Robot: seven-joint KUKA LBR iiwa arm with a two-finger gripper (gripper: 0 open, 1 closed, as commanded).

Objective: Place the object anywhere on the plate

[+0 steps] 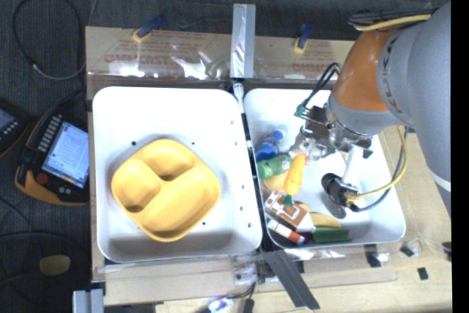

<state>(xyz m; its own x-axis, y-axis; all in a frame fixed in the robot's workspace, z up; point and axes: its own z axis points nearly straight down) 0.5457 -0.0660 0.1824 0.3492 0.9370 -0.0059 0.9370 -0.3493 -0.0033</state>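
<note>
A yellow divided plate (165,190) lies in the left bin (121,102), slightly towards its front. In the right bin (381,223), an orange carrot-shaped object (294,174) stands tilted among other small items near the bin's left wall. My gripper (306,146) hangs just above and to the right of the orange object's upper end, very close to it. Whether it touches the object is unclear from this angle. The grey arm with its orange band (363,80) reaches in from the upper right.
Next to the orange object lie a blue item (270,143) and a green item (272,167). Nearer the front are a small printed box (284,210) and a dark green piece (330,234). A black cable end (333,188) hangs beside the gripper.
</note>
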